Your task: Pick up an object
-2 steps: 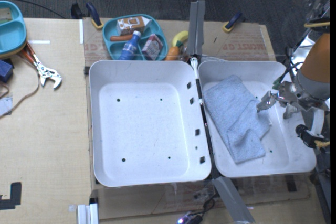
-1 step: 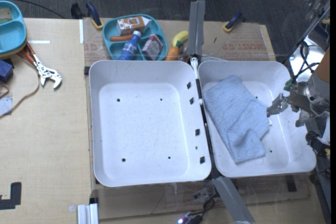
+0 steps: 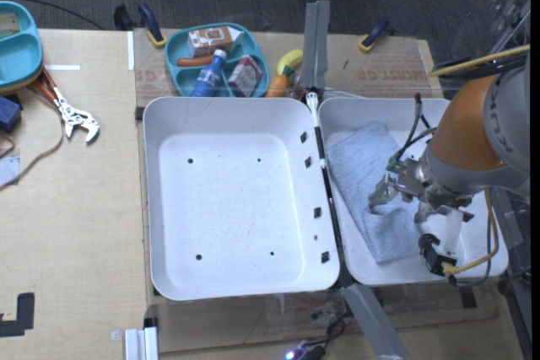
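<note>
A light blue-grey cloth (image 3: 371,181) lies flat in the right bin (image 3: 354,265), stretching from the bin's upper left toward its lower middle. My gripper (image 3: 384,196) hangs over the cloth's right side, low and close to its surface. The grey arm with its orange band (image 3: 472,131) comes in from the right and hides the bin's right part. From this angle I cannot make out how the fingers stand or whether cloth is between them.
The left bin (image 3: 160,181) sits beside the right one, with a ridge and clips between them. Behind the bins stand a teal tray (image 3: 181,67) of small items, a yellow object (image 3: 289,61) and a grey post (image 3: 316,38). A wrench (image 3: 74,120) lies far left.
</note>
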{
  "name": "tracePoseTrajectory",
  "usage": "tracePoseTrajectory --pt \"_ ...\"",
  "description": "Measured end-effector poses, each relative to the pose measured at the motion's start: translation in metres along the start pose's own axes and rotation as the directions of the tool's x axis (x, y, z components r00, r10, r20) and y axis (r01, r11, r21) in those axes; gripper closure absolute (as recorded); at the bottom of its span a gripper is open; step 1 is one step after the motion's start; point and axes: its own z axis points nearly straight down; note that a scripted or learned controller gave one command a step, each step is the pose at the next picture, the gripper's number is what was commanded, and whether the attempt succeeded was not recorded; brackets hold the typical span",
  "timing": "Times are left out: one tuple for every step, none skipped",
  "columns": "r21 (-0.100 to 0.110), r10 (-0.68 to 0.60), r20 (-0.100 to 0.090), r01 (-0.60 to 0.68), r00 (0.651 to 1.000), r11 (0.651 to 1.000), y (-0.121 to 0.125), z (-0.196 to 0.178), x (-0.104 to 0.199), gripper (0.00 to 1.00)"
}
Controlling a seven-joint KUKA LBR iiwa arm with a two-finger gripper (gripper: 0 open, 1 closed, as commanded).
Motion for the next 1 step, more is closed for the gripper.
tracePoseTrajectory --pt "-0.003 0.019 0.001 -0.019 1.0 1.0 0.0496 -0.0301 -0.044 0.0"
